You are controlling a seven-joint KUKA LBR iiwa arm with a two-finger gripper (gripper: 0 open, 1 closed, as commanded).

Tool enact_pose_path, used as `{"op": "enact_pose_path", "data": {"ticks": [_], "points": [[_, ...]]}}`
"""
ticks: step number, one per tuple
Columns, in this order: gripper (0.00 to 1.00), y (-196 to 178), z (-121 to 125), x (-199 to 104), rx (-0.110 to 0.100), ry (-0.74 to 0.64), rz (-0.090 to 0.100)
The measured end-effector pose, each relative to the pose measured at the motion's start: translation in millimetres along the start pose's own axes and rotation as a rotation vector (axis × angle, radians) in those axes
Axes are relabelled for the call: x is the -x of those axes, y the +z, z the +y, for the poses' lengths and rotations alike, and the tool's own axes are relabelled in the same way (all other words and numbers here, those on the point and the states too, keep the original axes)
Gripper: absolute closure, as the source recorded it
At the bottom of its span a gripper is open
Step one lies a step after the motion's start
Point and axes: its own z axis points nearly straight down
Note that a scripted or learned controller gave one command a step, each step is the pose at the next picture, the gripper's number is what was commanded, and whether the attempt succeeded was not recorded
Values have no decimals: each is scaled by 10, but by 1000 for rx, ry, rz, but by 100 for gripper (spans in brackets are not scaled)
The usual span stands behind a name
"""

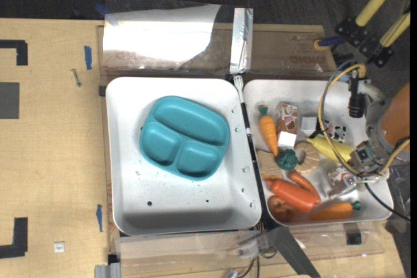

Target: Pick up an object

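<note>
Over the right bin (pixel 255 140), near its right wall, the gripper (pixel 344 180) is down low among the toys. Can't tell how it's set, too much clutter and cable around it. Nothing visibly clamped.

Arm (pixel 396 117) comes in from the right edge, orange band just above the wrist, yellow cable (pixel 339 75) looping over the bin's far right corner.

Right bin contents:
- small carrot (pixel 268 129) near the left wall, far half, green top pointing away
- white cube (pixel 287 140) just beside that carrot
- printed box (pixel 287 116) near the far wall
- banana (pixel 332 148) mid-bin, right of the cube, close to the wrist
- dark green piece (pixel 286 159) centre
- red-orange pepper-like toy (pixel 293 193) near the front left corner
- long carrot (pixel 332 209) along the front wall, touching or just beside the pepper toy, roughly below the gripper

Left bin (pixel 130 192) carries a teal divided tray (pixel 186 136), three compartments, sitting centre to far side, tilted a bit.

Both bins touch along the middle divider.
</note>
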Motion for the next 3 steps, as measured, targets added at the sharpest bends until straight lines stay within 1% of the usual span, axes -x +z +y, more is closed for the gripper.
{"op": "enact_pose_path", "data": {"ticks": [1, 2, 3], "points": [[0, 87, 81, 66, -12, -93, 6], [100, -10, 80, 25, -13, -87, 14], [100, -777, 119, 139, 1, -493, 15]]}}
